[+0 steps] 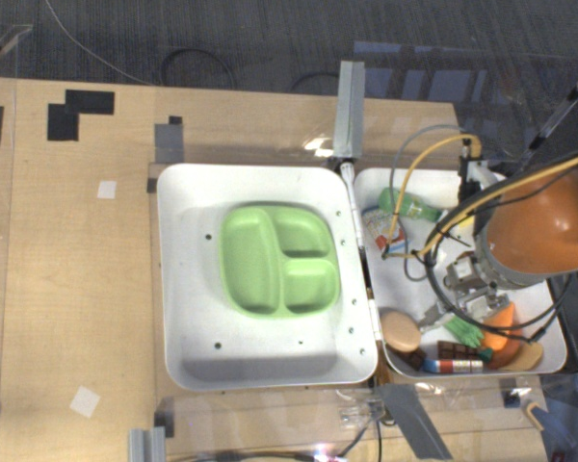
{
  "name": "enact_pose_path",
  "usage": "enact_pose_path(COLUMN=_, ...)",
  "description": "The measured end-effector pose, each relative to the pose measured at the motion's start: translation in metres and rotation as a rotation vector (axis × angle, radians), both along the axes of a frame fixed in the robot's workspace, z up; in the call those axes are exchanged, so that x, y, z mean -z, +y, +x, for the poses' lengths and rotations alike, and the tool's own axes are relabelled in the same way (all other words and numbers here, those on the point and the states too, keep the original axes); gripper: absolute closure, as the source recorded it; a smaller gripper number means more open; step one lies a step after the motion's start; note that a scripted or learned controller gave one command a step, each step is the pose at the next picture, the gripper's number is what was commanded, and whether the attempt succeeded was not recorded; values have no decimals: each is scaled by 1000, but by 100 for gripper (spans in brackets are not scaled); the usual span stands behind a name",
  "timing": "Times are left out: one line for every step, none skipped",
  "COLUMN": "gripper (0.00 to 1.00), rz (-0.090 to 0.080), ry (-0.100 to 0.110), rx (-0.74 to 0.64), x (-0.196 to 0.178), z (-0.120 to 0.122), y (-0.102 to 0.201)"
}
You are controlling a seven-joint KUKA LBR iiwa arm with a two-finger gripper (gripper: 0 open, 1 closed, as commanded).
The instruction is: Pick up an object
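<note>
The right bin [369, 186] holds several small objects. My gripper [459, 304] hangs low over its front half, under the orange band [544, 221] of the arm. Just below it lie a green leafy piece [462, 332] and an orange carrot-like piece [502, 317]. A tan round bun [401, 331] sits left of the gripper, apart from it. A red and dark stick [453, 363] lies along the front wall, and a tan piece [529, 356] sits at the front right. Nothing is seen lifted off the bin floor.
A green and white item [410, 206] and a small packet [378, 227] lie at the back of the right bin, among looping cables [405, 162]. The left bin [188, 287] holds a green divided plate [279, 258]. A metal post [350, 104] stands behind the bins.
</note>
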State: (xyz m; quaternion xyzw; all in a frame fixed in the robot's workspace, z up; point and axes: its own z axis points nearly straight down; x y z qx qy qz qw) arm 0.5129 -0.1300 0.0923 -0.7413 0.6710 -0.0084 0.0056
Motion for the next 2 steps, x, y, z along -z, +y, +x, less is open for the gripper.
enact_pose_path(gripper=0, rz=4, ry=1, rx=35, x=1, z=75, y=5)
enact_pose_path(gripper=0, rz=1, ry=3, rx=-63, x=0, z=19, y=22)
